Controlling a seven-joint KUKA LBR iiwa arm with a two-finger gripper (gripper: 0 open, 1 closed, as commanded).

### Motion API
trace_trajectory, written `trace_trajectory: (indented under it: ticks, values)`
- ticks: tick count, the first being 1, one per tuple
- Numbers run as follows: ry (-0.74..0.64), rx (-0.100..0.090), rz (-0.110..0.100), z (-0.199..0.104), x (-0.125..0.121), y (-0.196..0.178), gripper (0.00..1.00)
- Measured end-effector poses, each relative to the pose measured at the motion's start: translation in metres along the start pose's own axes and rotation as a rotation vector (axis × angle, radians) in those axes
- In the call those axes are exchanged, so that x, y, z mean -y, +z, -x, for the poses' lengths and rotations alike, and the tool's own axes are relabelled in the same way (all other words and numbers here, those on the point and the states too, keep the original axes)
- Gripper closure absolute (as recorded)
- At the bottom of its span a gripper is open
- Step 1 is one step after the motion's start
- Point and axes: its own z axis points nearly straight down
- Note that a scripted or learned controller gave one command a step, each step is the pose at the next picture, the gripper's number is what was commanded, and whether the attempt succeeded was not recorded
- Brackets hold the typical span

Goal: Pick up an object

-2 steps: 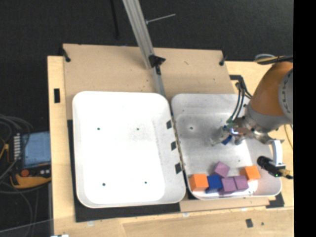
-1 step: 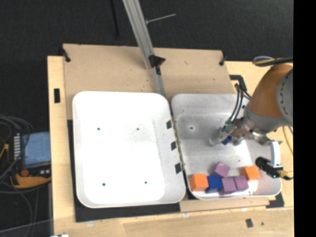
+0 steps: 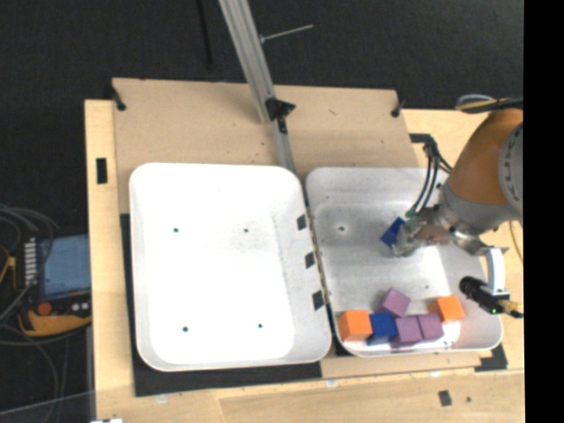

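One blue block [image 3: 392, 233] sits at my jaws [image 3: 402, 241] in the right bin [image 3: 352, 192], though I cannot tell whether they grip it.

Wooden bench [image 3: 370, 395] on dark carpet floor [image 3: 88, 33]. Tan board [image 3: 194, 122] lies on the bench top. Metal pole [image 3: 251, 51] slants up from the board. Cables [image 3: 18, 236] left of bench.

Hand [image 3: 403, 241] points down-left from the bent arm [image 3: 480, 179].
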Motion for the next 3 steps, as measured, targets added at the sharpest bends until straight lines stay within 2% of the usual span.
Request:
trace_trajectory:
  ticks: [1,2,3]
  values:
    - [-0.011,0.001,0.002,0.003,-0.006,-0.065,1.00]
    - [-0.012,0.000,0.000,0.006,-0.008,-0.109,1.00]
    - [-0.013,-0.001,-0.002,0.008,-0.009,-0.137,1.00]
